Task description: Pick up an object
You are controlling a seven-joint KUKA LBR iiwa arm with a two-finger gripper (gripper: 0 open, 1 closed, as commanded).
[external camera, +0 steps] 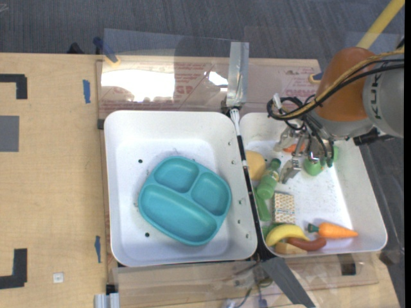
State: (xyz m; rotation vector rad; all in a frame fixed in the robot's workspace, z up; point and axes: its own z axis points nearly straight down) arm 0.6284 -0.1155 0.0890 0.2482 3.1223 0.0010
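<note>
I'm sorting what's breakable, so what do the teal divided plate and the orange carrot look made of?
The teal divided plate looks like moulded plastic: uniform colour, smooth matte surface, soft rounded rims. The orange carrot with a green tip looks like toy plastic, evenly coloured and slightly glossy, though rubber is possible.

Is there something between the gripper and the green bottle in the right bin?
Nothing visible stands between them. The gripper hangs over the right bin, and the green bottle lies just to its left on the bin floor, beside the yellow fruit.
</note>
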